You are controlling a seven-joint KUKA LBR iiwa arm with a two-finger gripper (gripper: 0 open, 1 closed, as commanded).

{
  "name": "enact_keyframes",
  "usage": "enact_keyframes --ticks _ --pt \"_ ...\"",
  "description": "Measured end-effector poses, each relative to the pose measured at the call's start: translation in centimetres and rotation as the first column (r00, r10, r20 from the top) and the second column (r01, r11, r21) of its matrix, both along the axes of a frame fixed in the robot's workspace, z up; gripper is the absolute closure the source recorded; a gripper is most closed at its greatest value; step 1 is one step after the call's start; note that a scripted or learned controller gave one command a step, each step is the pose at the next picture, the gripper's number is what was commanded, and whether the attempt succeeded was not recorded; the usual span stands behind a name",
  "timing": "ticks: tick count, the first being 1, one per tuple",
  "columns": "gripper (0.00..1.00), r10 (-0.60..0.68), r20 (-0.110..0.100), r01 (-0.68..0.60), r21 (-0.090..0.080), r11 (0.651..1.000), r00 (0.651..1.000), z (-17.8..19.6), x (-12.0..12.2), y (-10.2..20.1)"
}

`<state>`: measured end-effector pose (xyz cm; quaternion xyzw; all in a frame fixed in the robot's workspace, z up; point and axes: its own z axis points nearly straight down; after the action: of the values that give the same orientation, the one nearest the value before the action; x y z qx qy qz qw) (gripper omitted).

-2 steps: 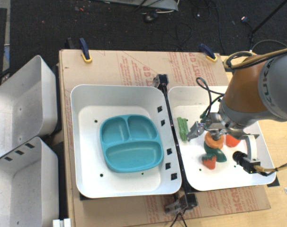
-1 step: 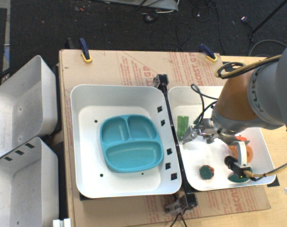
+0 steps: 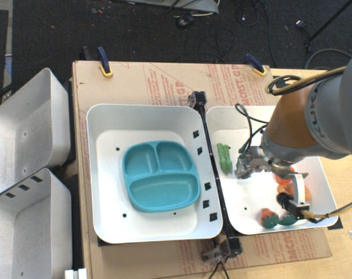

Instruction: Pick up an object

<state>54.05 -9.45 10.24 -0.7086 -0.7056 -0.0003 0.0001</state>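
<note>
The arm (image 3: 306,118) enters from the right and bends down over the right bin (image 3: 251,197), with the wrist above the bin's middle. The gripper (image 3: 244,168) sits low over the bin floor, toward the bin's left side. Whether it is apart or together cannot be told from this view; nothing is seen clamped in it.

Nearest candidate: the green object (image 3: 224,157). It lies on the right bin's floor, close to the left wall, just beside the gripper on its left and slightly farther back. Its long axis runs near-to-far, roughly parallel to that wall.

Other candidates: an orange object (image 3: 284,184) to the right of the gripper, partly under the wrist, and a small red-and-green item (image 3: 269,217) near the front rim.

The left bin (image 3: 100,156) holds a teal divided plate (image 3: 161,176), well apart from the gripper.

Judgement: the next move calls for a short shift left and a closing direction across the green object's narrow width.
</note>
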Motion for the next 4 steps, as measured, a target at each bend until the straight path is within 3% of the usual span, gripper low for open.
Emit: enact_keyframes --ticks 2,3,4 --pt "1.00 0.007 0.006 -0.007 -0.002 1.000 1.000 12.4 -0.4 -0.4" --pt "1.00 0.006 0.001 -0.006 -0.001 1.000 1.000 12.1 -0.4 -0.4" --pt "1.00 0.012 0.001 -0.012 0.000 1.000 1.000 12.9 0.6 4.9"
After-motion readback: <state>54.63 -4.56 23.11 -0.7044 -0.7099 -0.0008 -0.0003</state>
